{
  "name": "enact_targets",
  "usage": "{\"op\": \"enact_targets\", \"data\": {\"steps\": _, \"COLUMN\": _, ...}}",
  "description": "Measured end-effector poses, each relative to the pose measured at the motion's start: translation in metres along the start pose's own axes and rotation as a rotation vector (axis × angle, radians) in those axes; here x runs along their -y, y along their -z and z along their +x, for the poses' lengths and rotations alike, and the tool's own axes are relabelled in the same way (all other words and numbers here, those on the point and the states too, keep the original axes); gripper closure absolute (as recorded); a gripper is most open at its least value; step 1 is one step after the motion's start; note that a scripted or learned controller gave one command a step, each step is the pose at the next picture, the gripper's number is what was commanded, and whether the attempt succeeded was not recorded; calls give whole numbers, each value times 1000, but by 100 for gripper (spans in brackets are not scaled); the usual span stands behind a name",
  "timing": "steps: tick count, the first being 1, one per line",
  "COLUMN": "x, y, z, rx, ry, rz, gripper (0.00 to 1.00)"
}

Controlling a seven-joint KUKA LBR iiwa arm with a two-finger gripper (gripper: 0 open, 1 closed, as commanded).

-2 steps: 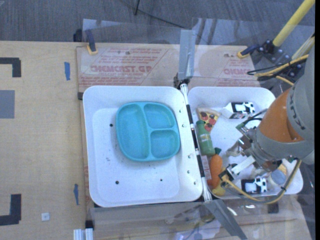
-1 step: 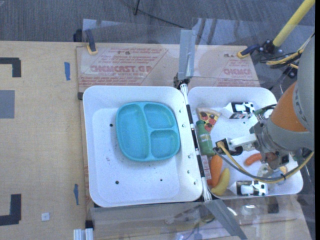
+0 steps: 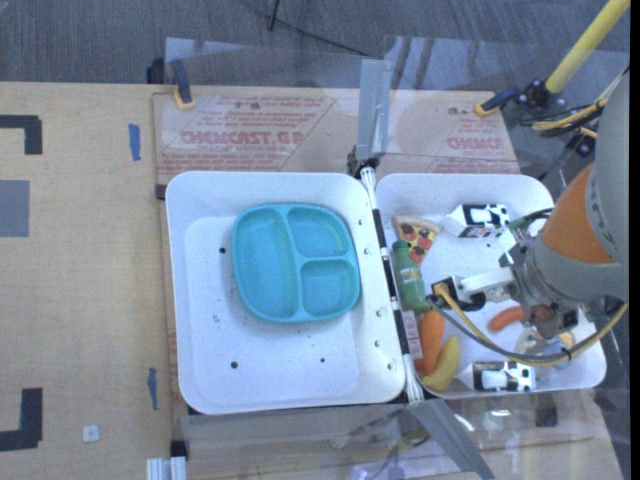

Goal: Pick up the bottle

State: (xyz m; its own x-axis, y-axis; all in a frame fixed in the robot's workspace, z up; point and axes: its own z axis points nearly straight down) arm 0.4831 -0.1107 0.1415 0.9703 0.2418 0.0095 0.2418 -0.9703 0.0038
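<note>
1 green bottle (image 3: 408, 277), 2 carrots (image 3: 431, 335), 1 banana (image 3: 444, 365), 2 white bins (image 3: 200, 368).

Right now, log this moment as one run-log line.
task: pick up bottle | bottle: lying at right bin left wall, ungrasped | gripper: over right bin, right of bottle | left bin: blue divided plate

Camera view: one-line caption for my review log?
Arm's gripper low in right bin; green bottle lies untouched by the divider; teal plate in left bin.

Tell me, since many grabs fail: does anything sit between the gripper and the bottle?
Nothing solid. The green bottle lies along the right bin's left wall; between it and the arm's wrist lies bare floor. A carrot sits just below the bottle.
</note>
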Motion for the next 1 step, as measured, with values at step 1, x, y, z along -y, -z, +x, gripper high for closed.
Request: {"op": "enact_targets", "data": {"steps": 1, "x": 159, "y": 42, "z": 36, "rx": 12, "ry": 198, "rz": 7, "gripper": 0}}
